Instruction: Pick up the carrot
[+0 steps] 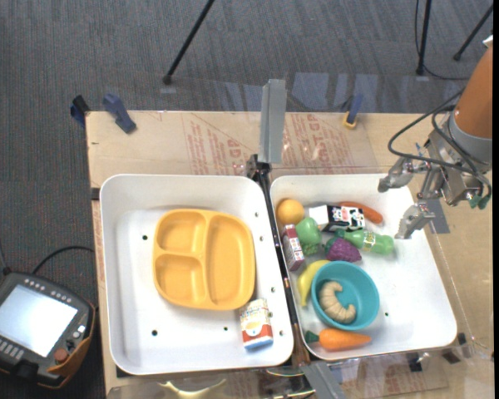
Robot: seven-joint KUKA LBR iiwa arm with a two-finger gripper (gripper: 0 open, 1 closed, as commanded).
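Note:
The carrot point(345, 339), orange with a green stub on its left end, lies on its side at the front edge of the right bin point(428, 285), just below a teal bowl point(349, 298). My gripper point(393, 210) hangs over the bin's back right part, well behind the carrot. Its fingers point(397, 178) are spread open with nothing between them. A smaller orange-red piece point(368, 214) lies just left of the gripper, next to a black-and-white carton point(343, 215).
The right bin also holds an orange point(289, 211), green pieces point(374, 241), purple grapes point(343, 249), a banana point(308, 279) and a small red box point(293, 248). In the left bin point(125, 306) are a yellow divided plate point(204, 258) and a small carton point(256, 323).

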